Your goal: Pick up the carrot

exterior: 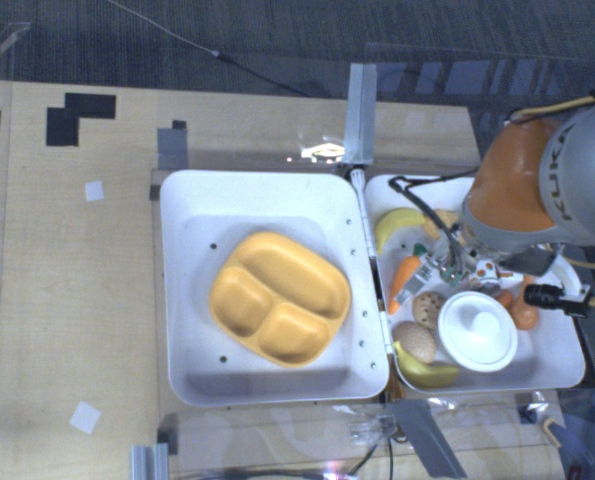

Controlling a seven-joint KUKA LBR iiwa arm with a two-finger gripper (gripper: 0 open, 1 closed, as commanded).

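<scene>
While the arm (pixel 537 183) hangs over the right bin (pixel 567 368), the carrot (pixel 404 277) is seen lying near that bin's left wall, beside a banana (pixel 397 226).
Whether the tool (pixel 447 266) is open or closed cannot be told. The carrot is judged light, stiff and smooth, best gripped mid-length.

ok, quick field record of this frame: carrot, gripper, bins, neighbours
carrot: orange carrot lying at the left side of the right bin, near the divider
gripper: gripper low over the right bin, just right of the carrot; finger state unclear
hold: carrot not seen between fingers
neighbours: banana behind the carrot, white bowl in front and to the right, cookie beside it
left bin: left bin holds a yellow divided tray
</scene>
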